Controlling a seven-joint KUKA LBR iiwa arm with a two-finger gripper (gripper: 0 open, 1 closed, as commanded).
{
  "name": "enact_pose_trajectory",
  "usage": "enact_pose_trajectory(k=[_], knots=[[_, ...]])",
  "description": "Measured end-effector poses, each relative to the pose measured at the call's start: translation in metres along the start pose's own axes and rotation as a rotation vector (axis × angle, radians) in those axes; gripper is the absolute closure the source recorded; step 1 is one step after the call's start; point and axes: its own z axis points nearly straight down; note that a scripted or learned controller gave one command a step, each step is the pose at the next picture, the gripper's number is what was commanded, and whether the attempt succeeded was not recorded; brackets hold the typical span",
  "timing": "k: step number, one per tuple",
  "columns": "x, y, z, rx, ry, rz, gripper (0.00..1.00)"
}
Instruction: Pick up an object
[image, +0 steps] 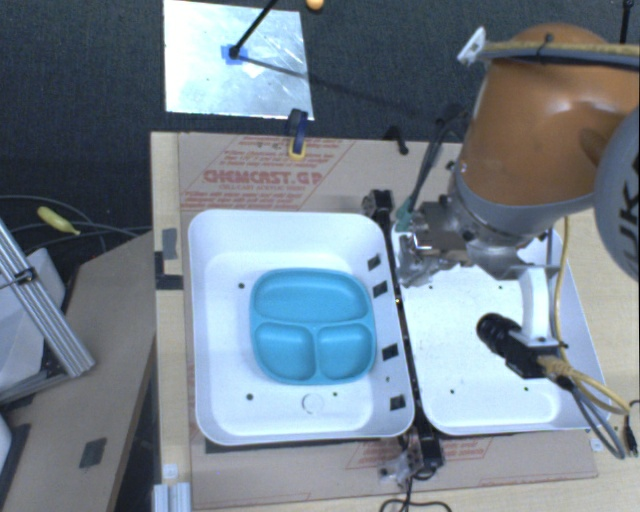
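Two bins sit side by side on a board (270, 170) that lies on the worktop (120, 330). In the left bin (215, 300) a divided plate (310, 325) lies near the middle, its one wide compartment toward the far side and two smaller ones toward the near side. The right bin (470, 400) touches the left bin along a shared edge. The arm (545, 130) hangs over the right bin's far end, beside that shared edge. A sheet (235, 60) lies behind the board, beyond the left bin.
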Motion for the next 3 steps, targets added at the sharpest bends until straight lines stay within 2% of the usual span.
enact_pose_trajectory(k=[1, 2, 3], knots=[[-0.033, 0.000, -0.010, -0.001, -0.001, 0.008, 1.00], [-0.034, 0.000, -0.009, 0.000, -0.001, 0.006, 1.00], [0.003, -0.001, 0.101, 0.008, -0.001, 0.002, 1.00]])
